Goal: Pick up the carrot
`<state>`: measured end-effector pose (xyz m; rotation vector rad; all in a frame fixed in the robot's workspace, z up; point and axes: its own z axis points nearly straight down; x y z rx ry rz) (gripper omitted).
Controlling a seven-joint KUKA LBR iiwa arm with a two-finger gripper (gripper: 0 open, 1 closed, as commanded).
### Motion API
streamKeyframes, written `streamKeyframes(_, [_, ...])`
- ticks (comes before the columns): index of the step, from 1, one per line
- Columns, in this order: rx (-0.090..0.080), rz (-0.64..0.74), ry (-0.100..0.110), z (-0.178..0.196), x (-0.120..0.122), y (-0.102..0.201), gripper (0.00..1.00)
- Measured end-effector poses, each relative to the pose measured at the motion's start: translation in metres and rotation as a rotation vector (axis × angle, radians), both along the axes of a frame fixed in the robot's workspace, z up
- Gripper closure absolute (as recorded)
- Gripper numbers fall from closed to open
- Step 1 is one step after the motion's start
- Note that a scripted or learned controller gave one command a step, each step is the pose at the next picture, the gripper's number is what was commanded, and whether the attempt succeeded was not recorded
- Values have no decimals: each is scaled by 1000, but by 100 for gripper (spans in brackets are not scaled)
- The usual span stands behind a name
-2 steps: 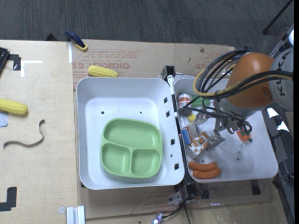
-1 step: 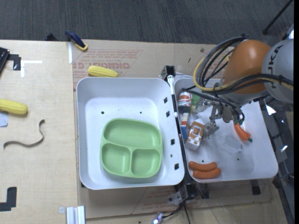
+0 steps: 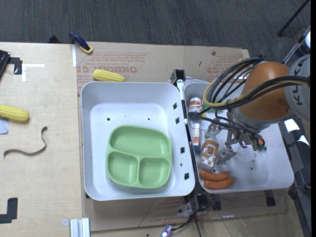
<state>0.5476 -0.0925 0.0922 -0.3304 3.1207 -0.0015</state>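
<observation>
From above, the smooth, tapered orange carrot [image 3: 217,182] lies at the near edge of the right white bin [image 3: 276,179], touching a second orange piece behind it, while a glossy green three-compartment plate [image 3: 139,157] fills the left bin [image 3: 94,132]. The gripper [image 3: 228,147] hangs above the right bin beside a small printed packet [image 3: 209,153]. Black and yellow cables blur its metal parts, so I cannot tell how the fingers stand.

**Arm hides much of the right bin**

The grey arm with its orange band [image 3: 264,90] and black cables covers much of the shallow white right bin [image 3: 276,177]. The two-finger metal gripper [image 3: 231,143] is a tangle of parts; its finger state cannot be told. The small red-and-white can [image 3: 195,104] is too small to read.
</observation>
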Motion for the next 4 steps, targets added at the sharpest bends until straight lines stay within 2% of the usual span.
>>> streamKeyframes(1, [-4, 2, -8, 11, 3, -1, 100])
streamKeyframes(2, [1, -38, -1, 151, -25, 22, 100])
streamKeyframes(4, [0, -41, -9, 169, -21, 21, 100])
